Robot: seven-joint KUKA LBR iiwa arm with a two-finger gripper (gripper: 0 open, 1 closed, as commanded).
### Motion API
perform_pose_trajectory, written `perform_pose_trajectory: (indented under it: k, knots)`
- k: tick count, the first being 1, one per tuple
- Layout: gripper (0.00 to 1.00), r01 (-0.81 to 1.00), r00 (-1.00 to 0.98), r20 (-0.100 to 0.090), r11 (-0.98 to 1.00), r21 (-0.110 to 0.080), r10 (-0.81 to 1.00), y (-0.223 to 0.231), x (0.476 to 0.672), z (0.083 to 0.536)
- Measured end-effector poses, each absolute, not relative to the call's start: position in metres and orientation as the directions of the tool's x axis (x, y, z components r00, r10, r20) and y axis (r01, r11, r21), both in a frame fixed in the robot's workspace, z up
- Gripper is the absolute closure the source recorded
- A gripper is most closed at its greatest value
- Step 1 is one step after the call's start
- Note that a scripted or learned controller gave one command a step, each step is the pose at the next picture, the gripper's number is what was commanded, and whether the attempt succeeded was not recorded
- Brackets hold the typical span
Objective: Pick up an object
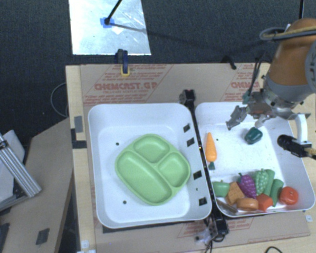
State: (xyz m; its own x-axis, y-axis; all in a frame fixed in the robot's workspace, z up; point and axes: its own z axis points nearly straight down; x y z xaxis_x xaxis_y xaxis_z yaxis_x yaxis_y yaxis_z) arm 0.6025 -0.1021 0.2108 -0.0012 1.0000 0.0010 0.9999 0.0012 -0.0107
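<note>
My gripper [247,119] hangs over the back half of the right bin [220,110], its two grey fingers spread open with nothing between them. A dark green toy [253,136] lies just below and right of the fingertips, apart from them. An orange carrot [210,147] lies by the bin's left wall. Along the front of that bin sits a heap of toy food: purple grapes [247,185], a green piece [264,179], a red tomato [289,195] and several orange and green bits.
The left bin [102,126] holds a light green divided plate [152,169]. Black clips [188,97] run down the wall between the bins. A black cylindrical part [291,145] on the arm sticks out over the right bin's right side.
</note>
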Motion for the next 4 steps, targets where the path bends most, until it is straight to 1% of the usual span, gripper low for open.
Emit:
perform_pose_trajectory:
  k: [1,2,3,4]
  knots:
    - [0.0,1.0,-0.003,0.0,0.003,0.002,1.0,-0.102,0.605,0.217]
    - [0.0,1.0,-0.001,0.0,0.001,-0.002,1.0,-0.103,0.608,0.175]
    - [0.0,1.0,-0.001,0.0,0.001,-0.002,1.0,-0.1,0.607,0.134]
    - [0.0,1.0,0.0,0.0,0.0,-0.002,1.0,-0.1,0.607,0.082]
